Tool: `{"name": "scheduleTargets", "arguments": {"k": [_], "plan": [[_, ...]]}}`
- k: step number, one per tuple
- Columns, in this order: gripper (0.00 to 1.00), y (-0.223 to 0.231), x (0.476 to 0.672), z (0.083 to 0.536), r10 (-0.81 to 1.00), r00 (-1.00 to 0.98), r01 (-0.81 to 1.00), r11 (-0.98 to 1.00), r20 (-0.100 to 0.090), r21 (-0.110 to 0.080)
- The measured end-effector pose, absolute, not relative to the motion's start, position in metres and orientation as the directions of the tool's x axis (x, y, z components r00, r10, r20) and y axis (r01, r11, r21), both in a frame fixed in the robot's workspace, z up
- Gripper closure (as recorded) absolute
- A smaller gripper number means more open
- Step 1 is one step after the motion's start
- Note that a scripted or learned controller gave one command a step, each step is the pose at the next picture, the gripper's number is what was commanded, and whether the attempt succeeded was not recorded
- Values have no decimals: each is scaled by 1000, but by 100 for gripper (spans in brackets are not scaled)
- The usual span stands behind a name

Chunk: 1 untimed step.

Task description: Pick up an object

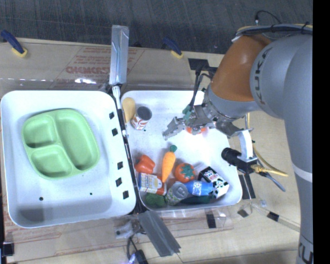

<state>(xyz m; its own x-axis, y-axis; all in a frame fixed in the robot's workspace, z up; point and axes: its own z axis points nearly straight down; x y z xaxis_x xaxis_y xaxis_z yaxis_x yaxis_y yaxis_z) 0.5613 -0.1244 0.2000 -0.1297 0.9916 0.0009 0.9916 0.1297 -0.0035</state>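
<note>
Two white bins sit below me; my claw (182, 126) hovers over the right bin (159, 102), though whether it's apart or together I cannot tell. Just below, the toy carrot (168, 164) lies lengthwise, green tip pointing toward my claw.

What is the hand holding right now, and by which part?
Cannot be told. The hand hangs over the right bin, above the toys; nothing visible between its fingers.

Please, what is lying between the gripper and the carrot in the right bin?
In the camera view, bare white bin floor separates the gripper from the carrot; nothing lies on that stretch.
</note>
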Motion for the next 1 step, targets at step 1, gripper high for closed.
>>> {"name": "scheduleTargets", "arguments": {"k": [1], "plan": [[0, -124, 529, 108, 975, -221, 975, 221, -5, 4]]}}
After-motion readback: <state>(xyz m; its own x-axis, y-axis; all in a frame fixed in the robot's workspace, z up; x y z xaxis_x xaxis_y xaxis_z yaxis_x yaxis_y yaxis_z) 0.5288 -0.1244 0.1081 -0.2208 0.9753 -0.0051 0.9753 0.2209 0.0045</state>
